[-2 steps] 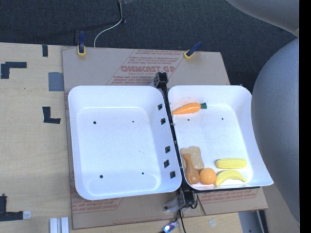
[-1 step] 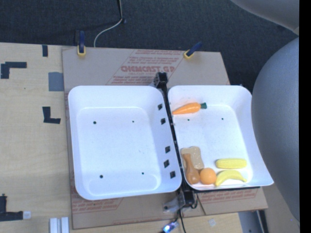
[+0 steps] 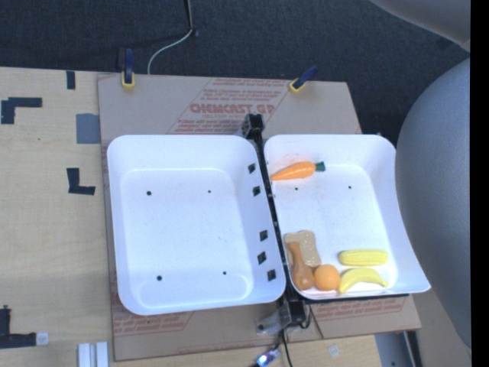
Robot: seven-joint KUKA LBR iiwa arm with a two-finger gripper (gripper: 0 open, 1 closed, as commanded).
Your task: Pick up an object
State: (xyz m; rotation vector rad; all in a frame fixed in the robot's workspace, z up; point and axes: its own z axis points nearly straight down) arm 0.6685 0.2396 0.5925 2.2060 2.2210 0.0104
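Objects, six in all, lay in the right bin (image 3: 380,176): one carrot (image 3: 294,171), one tan biscuit (image 3: 304,247), one brown piece (image 3: 299,274), one orange ball (image 3: 326,277), two yellow fruits (image 3: 362,280).

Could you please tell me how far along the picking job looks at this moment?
Nothing looks picked yet. The carrot, orange, banana, corn cob and tan bread-like piece all lie in the right bin. The grey arm sits at the right edge, nothing visibly held. The whole grasp remains.
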